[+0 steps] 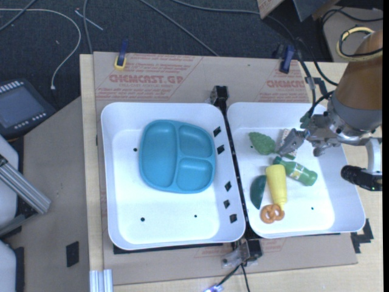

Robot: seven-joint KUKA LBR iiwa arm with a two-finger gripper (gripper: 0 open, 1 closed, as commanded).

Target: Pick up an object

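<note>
Two shallow white bins side by side on a cardboard-topped bench. Left bin (121,181): holds a blue divided plate (177,156), three compartments, lying flat toward the bin's upper middle.

Right bin (340,215): small cluster of toy food near its centre-left. A leafy green piece (262,143) lies uppermost. Below it a yellow cylinder (277,184), roughly upright in the view, with a dark green piece (258,190) just beside it on the left. A green bottle-like item with a pale label (299,173) lies tilted just right of the yellow cylinder's top; whether they touch cannot be told. An orange pretzel-shaped ring (271,213) sits at the yellow cylinder's lower end, touching or nearly so.

Arm enters from the right, orange band above grey wrist. Gripper (287,145) is low over the right bin, fingers pointing left, between the leafy piece and the green bottle. Fingers appear spread apart; nothing seen between them.
</note>
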